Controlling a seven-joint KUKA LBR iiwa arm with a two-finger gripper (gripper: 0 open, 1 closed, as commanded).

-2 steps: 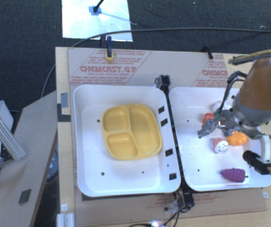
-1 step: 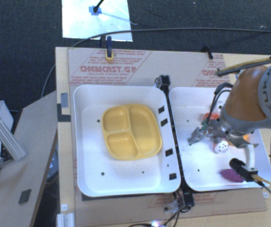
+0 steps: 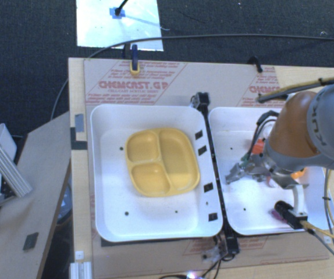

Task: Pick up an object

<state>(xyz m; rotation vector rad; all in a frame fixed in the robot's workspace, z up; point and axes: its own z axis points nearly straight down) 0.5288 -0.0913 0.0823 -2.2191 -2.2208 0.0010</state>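
Observation:
A yellow plate (image 3: 161, 161) with three compartments lies flat in the middle of the left white bin (image 3: 106, 156). My gripper (image 3: 234, 173) is low over the left part of the right white bin (image 3: 231, 127), pointing toward the divider between the bins. Nothing can be made out in its grasp. The plate is well to its left, across the divider. A small orange-red piece (image 3: 258, 149) shows just behind the gripper, partly hidden by the wrist. I cannot tell what it is.
The grey arm with its orange band (image 3: 292, 129) covers much of the right bin. Black clips (image 3: 205, 150) run down the divider between the bins. A cable (image 3: 213, 38) crosses the bench behind the bins.

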